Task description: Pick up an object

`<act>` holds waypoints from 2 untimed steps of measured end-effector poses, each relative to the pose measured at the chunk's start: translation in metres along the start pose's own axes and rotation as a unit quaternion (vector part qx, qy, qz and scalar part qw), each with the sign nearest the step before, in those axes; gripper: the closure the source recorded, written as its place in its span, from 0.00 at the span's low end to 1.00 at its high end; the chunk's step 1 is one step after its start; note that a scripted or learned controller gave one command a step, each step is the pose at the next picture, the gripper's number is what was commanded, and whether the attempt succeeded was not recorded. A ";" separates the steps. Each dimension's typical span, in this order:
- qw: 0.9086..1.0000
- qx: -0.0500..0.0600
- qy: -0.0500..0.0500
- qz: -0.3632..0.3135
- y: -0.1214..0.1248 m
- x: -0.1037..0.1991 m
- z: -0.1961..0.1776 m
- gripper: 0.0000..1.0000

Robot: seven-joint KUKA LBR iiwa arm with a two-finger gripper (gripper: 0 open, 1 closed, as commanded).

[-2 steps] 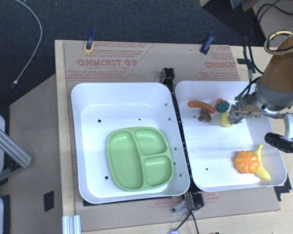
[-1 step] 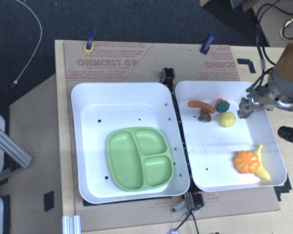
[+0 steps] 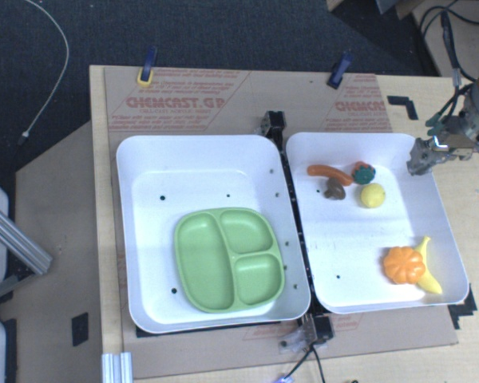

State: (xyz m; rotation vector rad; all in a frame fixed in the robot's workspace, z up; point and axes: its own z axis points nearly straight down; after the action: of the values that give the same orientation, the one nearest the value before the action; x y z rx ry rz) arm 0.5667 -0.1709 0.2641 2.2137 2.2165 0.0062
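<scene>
The right bin [image 3: 347, 250] holds several small toy foods. At its far end lie an orange sausage-like piece [image 3: 329, 172], a brown lump [image 3: 334, 189], a teal and red piece [image 3: 363, 171] and a yellow ball [image 3: 372, 196]. Near the front right corner, an orange pumpkin [image 3: 402, 265] rests against a yellow banana [image 3: 426, 268]. My gripper [image 3: 422, 158] hangs over the right bin's far right rim, to the right of the teal piece and apart from every object. Nothing shows between its tips.
The left bin [image 3: 144, 206] carries a green divided plate [image 3: 227, 258] toward its front. A black clamp [image 3: 273, 123] sits between the bins at the back. Blue and yellow clips [image 3: 147, 69] hold the cardboard's far edge.
</scene>
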 end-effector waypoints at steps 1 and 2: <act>1.000 0.001 0.000 0.000 0.001 0.000 -0.038 1.00; 1.000 0.005 0.003 -0.003 0.001 0.062 -0.031 1.00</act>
State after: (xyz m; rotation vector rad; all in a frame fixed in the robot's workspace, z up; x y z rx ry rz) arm 0.5674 -0.1093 0.2950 2.2164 2.2308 0.0010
